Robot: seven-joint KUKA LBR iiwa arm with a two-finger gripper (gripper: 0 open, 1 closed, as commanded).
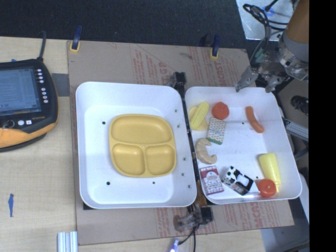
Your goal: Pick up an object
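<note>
My gripper (pixel 256 84) hangs open over the far rim of the right bin (pixel 292 156), nothing between its fingers. Inside that bin lie an orange sausage (pixel 254 119), a red tomato (pixel 220 110), a yellow corn cob (pixel 198 115), a small green carton (pixel 216 130), a croissant (pixel 205 151), a red carton (pixel 211 180), a black-and-white cow toy (pixel 237 181), a yellow bottle (pixel 270 167) and a red ball (pixel 266 188). The sausage is the item nearest the gripper, just below it in the view.
The left bin (pixel 89 140) holds a yellow divided plate (pixel 143 144). A tablet in an orange case (pixel 21 101) rests on the bench at far left. Clamps (pixel 212 44) pin the cardboard sheet at the back edge.
</note>
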